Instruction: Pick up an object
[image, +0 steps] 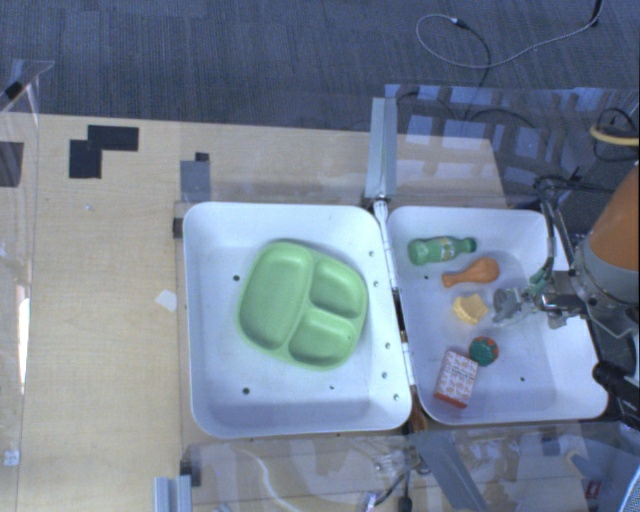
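a: how many bins sit on the worktop (100, 300)?

b: two, both shallow and white, side by side. the left bin (215, 400) carries one green divided tray (303, 304) with three compartments. the right bin (520, 395) carries five small things.

a: count them off.

b: one green bottle (441, 249) lying on its side near the far edge, yellow at its cap end. one orange drumstick-shaped toy (472, 272) just beside and below it. one pale yellow piece (468, 308) near the middle. one small round piece (484, 350), green with a red rim, below that. one orange-red carton (457, 378) with white print, lying flat toward the near edge.

a: and the arm?

b: it comes in from the right, grey, with its orange band at the frame edge. the tool (507, 303) is low inside the right bin, its tip just beside the pale yellow piece on that piece's right.

a: fingers apart or together?

b: i cannot tell; the metal parts blur together there. nothing shows held between them.

a: what does the yellow piece look like?

b: small, blocky, a soft buttery yellow, resting on the bin floor, between the drumstick toy and the round piece.
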